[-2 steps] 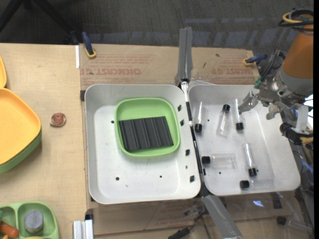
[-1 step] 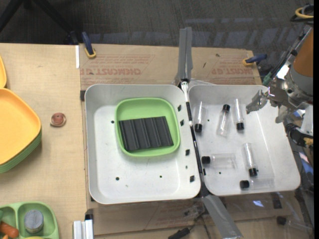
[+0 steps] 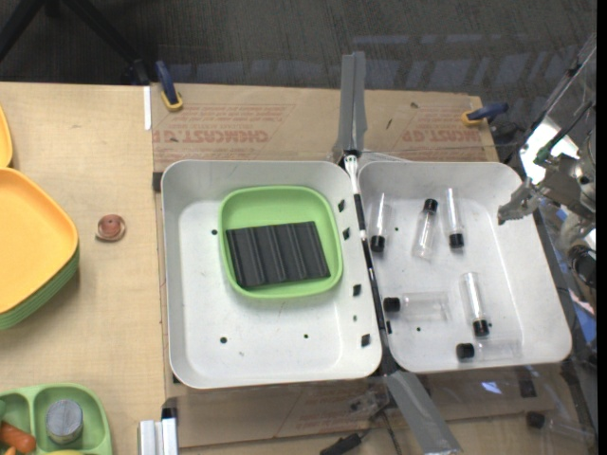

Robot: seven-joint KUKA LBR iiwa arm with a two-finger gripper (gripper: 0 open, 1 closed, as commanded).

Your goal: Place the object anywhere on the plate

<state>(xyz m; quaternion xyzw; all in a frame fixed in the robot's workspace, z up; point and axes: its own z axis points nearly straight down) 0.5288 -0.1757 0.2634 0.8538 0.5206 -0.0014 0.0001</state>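
Tabletop (image 3: 85,121) carries two white bins. Left bin (image 3: 190,339): green plate (image 3: 280,204) with dark ribbed mat (image 3: 277,254). Right bin (image 3: 531,282): six clear vials (image 3: 424,227) scattered, none on plate. Pincer (image 3: 517,207) at right rim, finger state can't tell.

The green plate (image 3: 280,245) in the left bin (image 3: 190,330) carries a dark ridged mat (image 3: 278,254), with bare white floor all around. In the right bin (image 3: 531,282), scattered clear vials (image 3: 471,303) leave open gaps between them.
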